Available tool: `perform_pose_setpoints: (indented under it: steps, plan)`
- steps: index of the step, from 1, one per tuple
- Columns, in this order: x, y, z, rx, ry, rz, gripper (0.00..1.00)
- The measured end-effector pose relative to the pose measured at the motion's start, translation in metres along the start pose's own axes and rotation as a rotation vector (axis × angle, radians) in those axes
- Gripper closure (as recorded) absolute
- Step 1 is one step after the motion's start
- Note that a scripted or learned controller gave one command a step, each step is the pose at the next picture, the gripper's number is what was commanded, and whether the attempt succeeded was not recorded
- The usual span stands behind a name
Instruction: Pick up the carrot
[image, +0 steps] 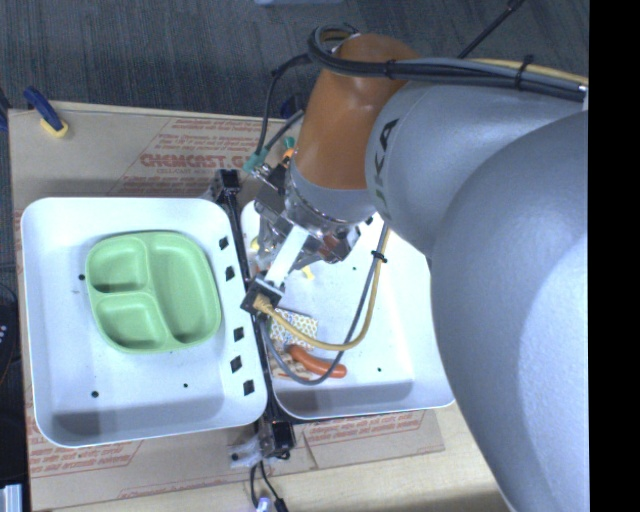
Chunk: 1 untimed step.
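Carrot (318, 369) in right bin (400, 395); "CHEMCAST" on cardboard (180, 150) beneath.

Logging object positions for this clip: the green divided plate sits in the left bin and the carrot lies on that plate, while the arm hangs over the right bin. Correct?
Not quite. The camera view shows the carrot lying in the right bin, near its front edge beside some other small items, not on the plate. The green divided plate does sit in the left bin, and the arm does hang over the right bin.
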<state>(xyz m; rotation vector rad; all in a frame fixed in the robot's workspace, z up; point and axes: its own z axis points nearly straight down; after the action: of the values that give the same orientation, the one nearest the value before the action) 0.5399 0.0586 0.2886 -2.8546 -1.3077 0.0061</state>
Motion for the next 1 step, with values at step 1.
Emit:
perform_pose_setpoints:
  steps: [1]
  plan:
    - [-0.0842, 0.0051, 0.0671, 0.002, -0.002, -0.151, 1.0]
